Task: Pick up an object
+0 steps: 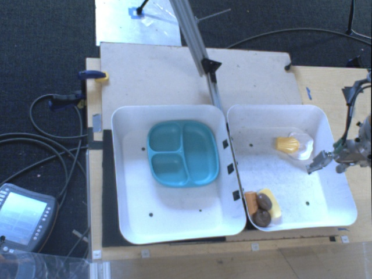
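The right bin [325, 208] holds a yellow and white object [293, 145] near its far right side. A cluster sits in its near left corner: an orange piece [250, 201], two brown rounded pieces [263, 210] and a yellow piece [272, 203]. My gripper [317, 163] comes in from the right edge of the view and hangs over the right part of this bin. It is just right of and slightly nearer than the yellow and white object. I see nothing held in it.
The left bin [133, 214] holds a teal divided plate [183, 153]. A metal pole [192, 31] slants down to the ridge between the two bins. Cables [40, 138] and a pendant [23, 217] lie off the bench at left.
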{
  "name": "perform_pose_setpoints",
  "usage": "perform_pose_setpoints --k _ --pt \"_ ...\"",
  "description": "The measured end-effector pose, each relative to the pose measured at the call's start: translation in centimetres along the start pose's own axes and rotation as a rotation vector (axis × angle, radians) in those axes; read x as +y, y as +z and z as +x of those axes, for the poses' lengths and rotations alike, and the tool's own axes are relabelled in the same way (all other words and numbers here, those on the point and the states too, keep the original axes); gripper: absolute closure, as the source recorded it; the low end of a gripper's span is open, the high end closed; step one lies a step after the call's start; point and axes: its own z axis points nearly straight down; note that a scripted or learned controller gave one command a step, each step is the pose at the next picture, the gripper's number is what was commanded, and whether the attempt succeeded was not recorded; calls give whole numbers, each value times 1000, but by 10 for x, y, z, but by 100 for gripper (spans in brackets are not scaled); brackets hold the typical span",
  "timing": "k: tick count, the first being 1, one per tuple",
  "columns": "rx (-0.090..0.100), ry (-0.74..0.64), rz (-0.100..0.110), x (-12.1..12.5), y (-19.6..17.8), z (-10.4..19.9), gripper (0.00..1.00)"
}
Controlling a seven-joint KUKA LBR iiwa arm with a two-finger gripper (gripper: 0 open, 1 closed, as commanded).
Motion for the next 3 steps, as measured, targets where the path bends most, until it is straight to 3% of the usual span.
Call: perform_pose_setpoints --k 2,3 --pt "2 0 2 -6 124 -5 0" --pt "-2 0 -6 -3 110 -6 100"
